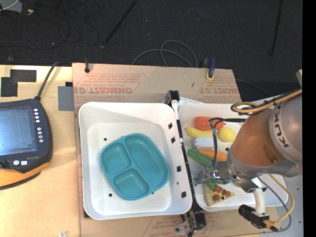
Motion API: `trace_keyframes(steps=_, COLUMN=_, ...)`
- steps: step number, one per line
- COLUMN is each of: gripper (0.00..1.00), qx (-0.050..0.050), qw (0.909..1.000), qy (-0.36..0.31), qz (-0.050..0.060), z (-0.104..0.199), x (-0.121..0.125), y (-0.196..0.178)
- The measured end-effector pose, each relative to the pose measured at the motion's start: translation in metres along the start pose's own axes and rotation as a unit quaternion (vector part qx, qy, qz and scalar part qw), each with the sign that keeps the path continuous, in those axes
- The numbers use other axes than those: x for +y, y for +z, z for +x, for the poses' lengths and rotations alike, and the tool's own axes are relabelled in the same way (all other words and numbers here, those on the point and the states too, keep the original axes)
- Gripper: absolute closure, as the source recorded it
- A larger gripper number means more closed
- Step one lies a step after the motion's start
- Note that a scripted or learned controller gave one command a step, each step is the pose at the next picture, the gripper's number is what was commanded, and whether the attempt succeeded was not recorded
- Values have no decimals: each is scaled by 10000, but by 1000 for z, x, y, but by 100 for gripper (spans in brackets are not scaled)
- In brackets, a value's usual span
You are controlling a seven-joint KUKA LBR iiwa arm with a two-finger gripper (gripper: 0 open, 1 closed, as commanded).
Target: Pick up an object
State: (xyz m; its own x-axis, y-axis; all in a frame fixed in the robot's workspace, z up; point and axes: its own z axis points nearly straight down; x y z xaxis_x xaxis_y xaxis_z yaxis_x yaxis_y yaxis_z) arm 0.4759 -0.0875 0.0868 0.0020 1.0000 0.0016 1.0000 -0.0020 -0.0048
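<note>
The right bin (187, 107) holds several toy foods. A red-orange piece (202, 122) lies at the back, with a yellow banana (194, 131) and a yellow lemon (227, 134) beside it. Below them are a pale cylinder (202, 143), an orange carrot (218, 154) and a green vegetable (197, 157). A pizza slice (220, 195) lies near the front wall. My gripper (211, 174) is low in this bin, between the green vegetable and the pizza slice, mostly hidden under the grey and orange arm (256, 147). I see nothing clearly held in it.
The left bin (94, 127) holds a teal divided plate (134, 166). A black divider (178, 152) runs between the bins. A tablet-like pendant (19, 135) lies at the far left. Cables (266, 216) hang off the arm at the front right.
</note>
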Motion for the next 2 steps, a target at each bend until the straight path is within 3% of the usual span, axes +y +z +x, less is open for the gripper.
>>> trace_keyframes(steps=1, gripper=100, qx=-1, qw=10000, qy=35, qz=10, z=-3, x=2, y=-9)
trace_keyframes(steps=2, gripper=100, qx=6, qw=10000, qy=-51, qz=-45, z=65, x=22, y=-105)
